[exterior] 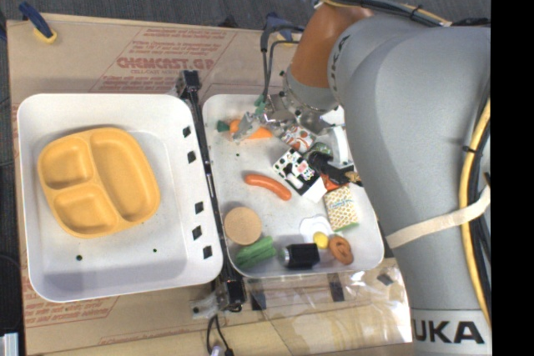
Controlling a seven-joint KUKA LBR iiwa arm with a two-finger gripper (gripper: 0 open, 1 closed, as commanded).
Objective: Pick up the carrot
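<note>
On the bench (67,54), covered in printed cardboard, the left bin (108,263) holds a yellow divided plate (98,179) lying flat toward its left side. Just beside it, the right bin (219,179) is crowded with toy food. Near its top left corner lies the carrot (244,127), orange with a green top pointing left, and the hand (269,119) is down at it, right at the carrot's right end; whether the hand is clenched or released cannot be told, since the metal parts blur together there. Below, a red-orange sausage (267,185) lies aslant in the middle of the bin. Toward the front edge sit a round tan disc (243,224) and a green vegetable (254,252), touching. Further right are a black-and-white patterned block (294,169), a black cylinder (300,255), a small brown doughnut (340,248) and a speckled cracker-like box (341,207). The grey arm (409,137) with its orange band (321,42) looms over the bin's right side.
</note>
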